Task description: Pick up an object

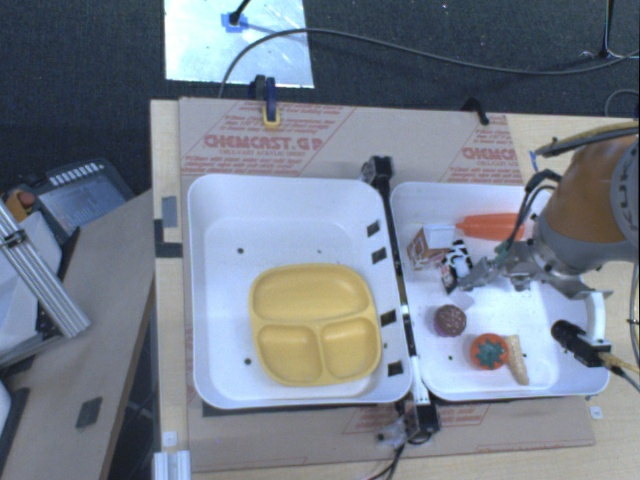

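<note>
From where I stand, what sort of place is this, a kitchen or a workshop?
Most likely a robot test lab, not a kitchen. A robot arm reaches over two white bins on a bench, with toy food such as a carrot and a yellow divided plate, and loose cables on the floor.

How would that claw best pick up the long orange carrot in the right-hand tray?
Probably from above, pinching the carrot across its narrow width near the middle. It lies flat and roughly crosswise near the far wall of the right bin, so its long sides are open, though the small box sits close to its left end.
</note>
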`<state>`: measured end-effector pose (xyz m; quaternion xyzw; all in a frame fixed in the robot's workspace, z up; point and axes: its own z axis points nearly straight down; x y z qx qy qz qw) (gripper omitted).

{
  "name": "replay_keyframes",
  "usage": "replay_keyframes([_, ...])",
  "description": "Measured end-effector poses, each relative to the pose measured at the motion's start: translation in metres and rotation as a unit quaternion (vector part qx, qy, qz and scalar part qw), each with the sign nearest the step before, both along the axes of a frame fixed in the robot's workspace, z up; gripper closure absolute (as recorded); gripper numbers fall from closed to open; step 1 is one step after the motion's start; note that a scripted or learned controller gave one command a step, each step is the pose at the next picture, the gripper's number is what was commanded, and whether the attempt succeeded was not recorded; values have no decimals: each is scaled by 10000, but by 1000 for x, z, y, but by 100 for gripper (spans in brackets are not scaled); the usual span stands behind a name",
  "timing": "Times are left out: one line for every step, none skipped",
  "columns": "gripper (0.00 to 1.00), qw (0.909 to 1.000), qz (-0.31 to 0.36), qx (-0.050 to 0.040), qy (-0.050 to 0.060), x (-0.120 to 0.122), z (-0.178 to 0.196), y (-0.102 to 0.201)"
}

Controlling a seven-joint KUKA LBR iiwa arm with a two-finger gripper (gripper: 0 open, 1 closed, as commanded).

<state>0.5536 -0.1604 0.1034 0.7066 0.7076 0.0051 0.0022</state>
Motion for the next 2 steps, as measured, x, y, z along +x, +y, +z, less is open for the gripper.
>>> replay_keyframes([100,10000,9,-5,-29,2,12,1])
replay_keyframes([100,10000,4,-26,39,-4,64,-7])
